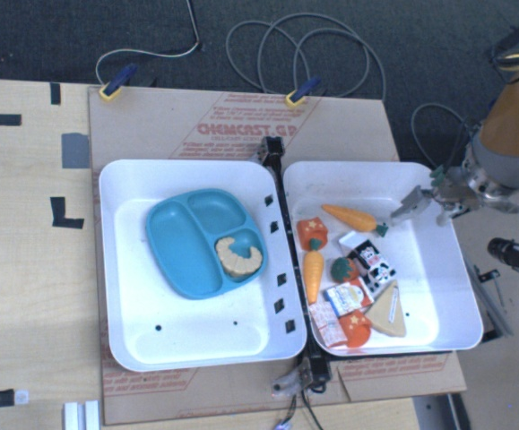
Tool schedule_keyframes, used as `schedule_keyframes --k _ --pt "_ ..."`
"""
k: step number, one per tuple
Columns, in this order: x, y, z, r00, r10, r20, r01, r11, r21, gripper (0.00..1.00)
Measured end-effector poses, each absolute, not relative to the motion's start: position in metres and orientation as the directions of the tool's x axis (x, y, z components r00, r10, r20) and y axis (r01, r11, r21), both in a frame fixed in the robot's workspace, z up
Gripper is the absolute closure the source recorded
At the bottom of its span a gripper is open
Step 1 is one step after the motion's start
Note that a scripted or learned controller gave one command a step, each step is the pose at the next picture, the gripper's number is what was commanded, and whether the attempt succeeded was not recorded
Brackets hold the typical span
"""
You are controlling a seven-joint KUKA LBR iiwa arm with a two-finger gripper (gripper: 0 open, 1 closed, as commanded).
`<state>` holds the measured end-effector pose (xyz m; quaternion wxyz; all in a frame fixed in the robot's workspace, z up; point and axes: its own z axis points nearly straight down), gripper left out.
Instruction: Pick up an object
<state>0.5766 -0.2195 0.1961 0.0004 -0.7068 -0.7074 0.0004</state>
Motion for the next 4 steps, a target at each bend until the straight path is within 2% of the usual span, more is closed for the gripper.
schedule_keyframes --k 1,2,3,4 --pt "0.605 -0.186 0.105 -0.001 1.000 0.002 1.000 0.001 -0.004 0.00" --pt "0.560 -0.114 0.087 -0.001 1.000 -0.003 1.000 0.001 0.005 0.00" --pt "0.617 -0.107 0.087 0.001 1.000 -0.007 1.000 0.000 0.006 0.00" --pt "0.659 -0.111 0.084 0.006 1.000 0.003 1.000 -0.006 -0.031 0.00"
